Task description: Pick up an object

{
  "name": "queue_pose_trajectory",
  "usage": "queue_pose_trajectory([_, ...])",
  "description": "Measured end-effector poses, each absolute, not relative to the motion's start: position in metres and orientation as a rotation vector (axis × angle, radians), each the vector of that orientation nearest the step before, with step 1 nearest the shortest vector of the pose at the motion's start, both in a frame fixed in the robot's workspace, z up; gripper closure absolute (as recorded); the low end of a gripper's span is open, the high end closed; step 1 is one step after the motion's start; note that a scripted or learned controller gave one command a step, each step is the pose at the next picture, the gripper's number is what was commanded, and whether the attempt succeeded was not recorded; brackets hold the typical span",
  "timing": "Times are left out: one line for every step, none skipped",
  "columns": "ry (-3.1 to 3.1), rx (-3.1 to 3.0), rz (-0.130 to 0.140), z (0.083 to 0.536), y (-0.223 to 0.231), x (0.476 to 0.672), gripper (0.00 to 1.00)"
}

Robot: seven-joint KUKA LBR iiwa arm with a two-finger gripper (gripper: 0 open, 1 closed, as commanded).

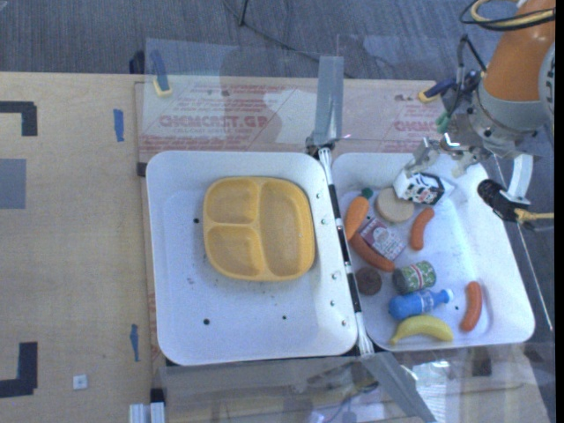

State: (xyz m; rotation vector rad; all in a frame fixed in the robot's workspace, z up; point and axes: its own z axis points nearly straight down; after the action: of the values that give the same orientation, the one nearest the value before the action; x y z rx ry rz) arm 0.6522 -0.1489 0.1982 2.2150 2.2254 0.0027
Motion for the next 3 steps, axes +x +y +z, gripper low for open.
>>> queue_pose_trajectory([2.315,2.105,0.010,0.119,-0.166,0.666,0.00])
queue_pose_trajectory([2.435,1.955,0.019,0.096,-0.167,0.634,0.00])
queue_pose_trajectory([2.764,1.444,0.015,0.096,-0.167,0.639,0.00])
